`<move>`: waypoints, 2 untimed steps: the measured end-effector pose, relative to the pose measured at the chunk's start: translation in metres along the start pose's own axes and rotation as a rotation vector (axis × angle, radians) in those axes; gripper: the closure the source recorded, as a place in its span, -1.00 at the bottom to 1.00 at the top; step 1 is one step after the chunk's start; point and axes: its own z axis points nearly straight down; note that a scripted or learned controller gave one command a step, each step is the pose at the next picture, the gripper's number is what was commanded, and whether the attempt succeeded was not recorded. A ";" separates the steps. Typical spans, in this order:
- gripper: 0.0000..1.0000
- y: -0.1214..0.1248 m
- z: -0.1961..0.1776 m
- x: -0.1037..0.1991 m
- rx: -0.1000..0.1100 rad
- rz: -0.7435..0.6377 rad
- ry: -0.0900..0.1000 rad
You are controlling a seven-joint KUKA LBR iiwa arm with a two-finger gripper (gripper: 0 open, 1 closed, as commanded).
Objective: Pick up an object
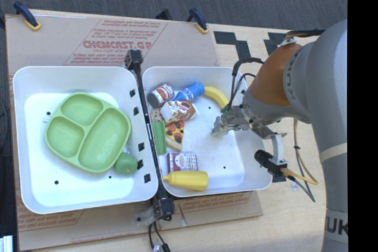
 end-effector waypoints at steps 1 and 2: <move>1.00 0.074 -0.022 0.001 -0.003 -0.002 0.000; 1.00 0.082 -0.166 0.000 -0.007 -0.004 -0.003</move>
